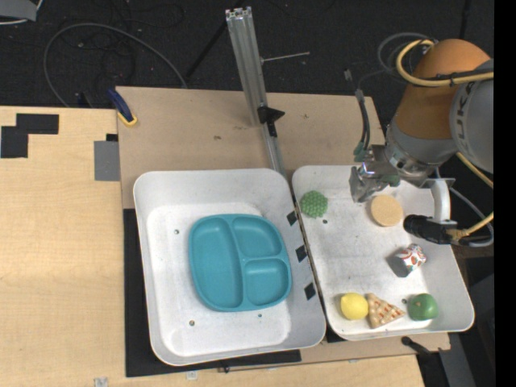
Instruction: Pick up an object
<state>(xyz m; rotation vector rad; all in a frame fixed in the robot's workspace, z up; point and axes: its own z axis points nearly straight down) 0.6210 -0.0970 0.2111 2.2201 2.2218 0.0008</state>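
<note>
The arm [439, 95] bends down over the right bin's [355, 248] far edge, its gripper [372, 180] just beside the tan round disc [386, 211] (whether the claw is released or clenched, I cannot tell), nothing visibly gripped.

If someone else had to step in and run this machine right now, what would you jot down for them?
Gripper: low over the far end of the right bin, beside the tan round disc; nothing seen between its fingers.
Right bin also holds: green bumpy ball at the far left, small grey-and-red block mid-right, and along the near edge a lemon, pizza slice and green round fruit.
Left bin: teal divided tray.
Done: nothing lifted yet.
Left: grasp one object and raise it.
</note>
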